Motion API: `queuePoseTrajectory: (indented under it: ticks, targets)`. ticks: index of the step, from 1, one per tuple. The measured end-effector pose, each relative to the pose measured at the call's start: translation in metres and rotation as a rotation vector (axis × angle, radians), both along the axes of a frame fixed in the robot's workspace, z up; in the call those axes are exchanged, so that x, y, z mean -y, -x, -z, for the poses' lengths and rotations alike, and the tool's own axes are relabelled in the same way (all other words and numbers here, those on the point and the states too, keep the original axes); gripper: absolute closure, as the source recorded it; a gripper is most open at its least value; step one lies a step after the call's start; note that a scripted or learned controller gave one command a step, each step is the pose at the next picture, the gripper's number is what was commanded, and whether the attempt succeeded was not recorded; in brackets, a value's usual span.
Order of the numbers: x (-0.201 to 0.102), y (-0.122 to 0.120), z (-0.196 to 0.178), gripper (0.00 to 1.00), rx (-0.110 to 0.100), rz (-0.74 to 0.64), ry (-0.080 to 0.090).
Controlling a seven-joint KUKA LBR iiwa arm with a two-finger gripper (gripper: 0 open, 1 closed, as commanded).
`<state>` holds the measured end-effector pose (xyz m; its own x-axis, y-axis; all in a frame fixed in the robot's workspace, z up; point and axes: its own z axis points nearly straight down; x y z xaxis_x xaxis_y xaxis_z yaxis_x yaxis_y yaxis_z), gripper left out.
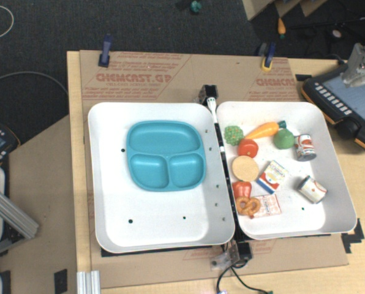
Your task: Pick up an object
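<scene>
Pre-grasp stage, nothing lifted yet: carrot [263,129], tomato [248,147], can [304,147] and cup [312,189] lying loose in the bin on the view's right [338,210]. Next: choose a well-separated target, probably the cup, and descend squarely over it.

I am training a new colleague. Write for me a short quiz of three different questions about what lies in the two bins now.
1. True or false: the blue divided tray lies in the left bin.
2. Which item touches the carrot's right end? A) green round fruit B) broccoli C) pretzel
3. Fill in: the tray has ___ compartments.

Key: 1 true; 2 A; 3 three.
</scene>
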<state>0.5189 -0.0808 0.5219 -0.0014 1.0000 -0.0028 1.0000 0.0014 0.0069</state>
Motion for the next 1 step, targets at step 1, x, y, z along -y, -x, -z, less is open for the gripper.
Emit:
queuePoseTrajectory:
  ticks: [1]
  targets:
    - [-0.0557, 0.0061, 0.0883, 1.0, -0.017, -0.005, -0.005]
